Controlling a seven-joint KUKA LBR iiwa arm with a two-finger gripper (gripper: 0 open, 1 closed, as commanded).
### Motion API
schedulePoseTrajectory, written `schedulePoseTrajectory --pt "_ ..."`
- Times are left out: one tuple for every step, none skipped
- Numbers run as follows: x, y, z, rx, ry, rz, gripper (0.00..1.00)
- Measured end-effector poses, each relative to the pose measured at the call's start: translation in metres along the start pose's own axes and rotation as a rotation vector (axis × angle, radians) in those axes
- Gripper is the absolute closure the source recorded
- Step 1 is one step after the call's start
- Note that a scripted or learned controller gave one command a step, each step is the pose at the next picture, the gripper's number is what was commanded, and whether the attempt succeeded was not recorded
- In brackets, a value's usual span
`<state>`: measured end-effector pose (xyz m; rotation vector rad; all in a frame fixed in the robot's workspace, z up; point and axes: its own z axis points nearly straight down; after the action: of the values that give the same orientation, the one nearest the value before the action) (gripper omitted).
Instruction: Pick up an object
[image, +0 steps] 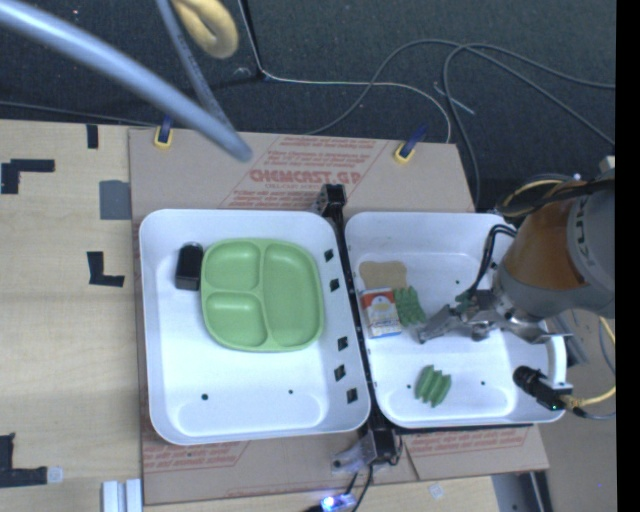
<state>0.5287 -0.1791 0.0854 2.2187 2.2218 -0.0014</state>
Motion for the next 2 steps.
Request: schedulePoseTrajectory --pt "-0.001 0.001 -0.011 -0.003 -0.002 0.000 1.00" --pt "0.000 0.006 -0.054 -0.002 0.001 0.000 1.00"
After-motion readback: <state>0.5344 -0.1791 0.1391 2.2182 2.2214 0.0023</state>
